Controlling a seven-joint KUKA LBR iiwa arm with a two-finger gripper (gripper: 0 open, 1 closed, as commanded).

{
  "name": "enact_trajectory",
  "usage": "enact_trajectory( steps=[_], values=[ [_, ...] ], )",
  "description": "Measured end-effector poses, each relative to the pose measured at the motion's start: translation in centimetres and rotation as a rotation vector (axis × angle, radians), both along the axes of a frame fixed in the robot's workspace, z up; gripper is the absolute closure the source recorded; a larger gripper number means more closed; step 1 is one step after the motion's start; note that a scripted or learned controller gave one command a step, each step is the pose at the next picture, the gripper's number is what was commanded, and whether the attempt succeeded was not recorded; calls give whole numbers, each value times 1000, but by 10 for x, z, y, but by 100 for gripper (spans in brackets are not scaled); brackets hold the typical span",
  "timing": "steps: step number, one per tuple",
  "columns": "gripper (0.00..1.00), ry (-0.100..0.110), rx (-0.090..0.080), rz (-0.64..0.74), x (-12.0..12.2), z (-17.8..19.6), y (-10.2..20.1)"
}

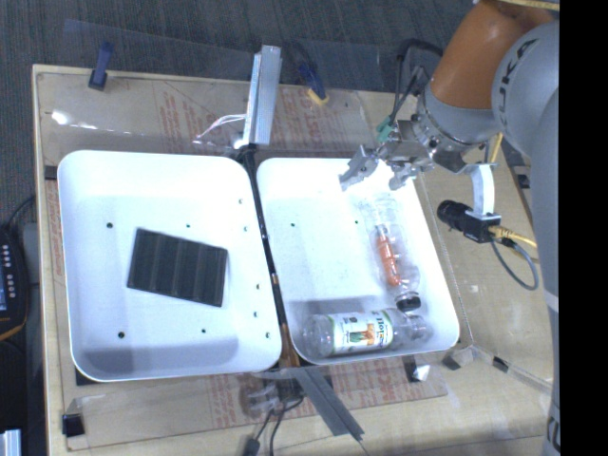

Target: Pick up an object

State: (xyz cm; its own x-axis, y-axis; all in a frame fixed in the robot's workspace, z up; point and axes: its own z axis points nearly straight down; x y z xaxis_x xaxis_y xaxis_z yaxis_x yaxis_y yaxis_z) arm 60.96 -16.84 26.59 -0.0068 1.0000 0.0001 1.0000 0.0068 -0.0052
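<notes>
Tabletop (57, 255) carries two white bins side by side. Left bin (85, 340) has a flat dark ribbed panel (178, 267) lying mid-floor. Right bin (304, 207) holds the likely targets: a clear bottle (366, 333) on its side against the near wall, a slim clear bottle with orange contents (389, 255) along the right wall. Claw (383, 167) hovers over the far right corner, fingers spread, gripping nothing, above the slim bottle's top end.

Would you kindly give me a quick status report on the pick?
Pincer open, above right bin's far edge, holding nothing. Two clear bottles lying in right bin. Dark panel in left bin.
</notes>
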Motion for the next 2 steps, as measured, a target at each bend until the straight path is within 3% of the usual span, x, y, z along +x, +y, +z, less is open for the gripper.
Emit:
enact_trajectory(
  steps=[1, 2],
  values=[
    [0, -1, -1, 48, -30, -59, -43],
    [0, 1, 1, -38, -3, -125, 1]
  ],
)
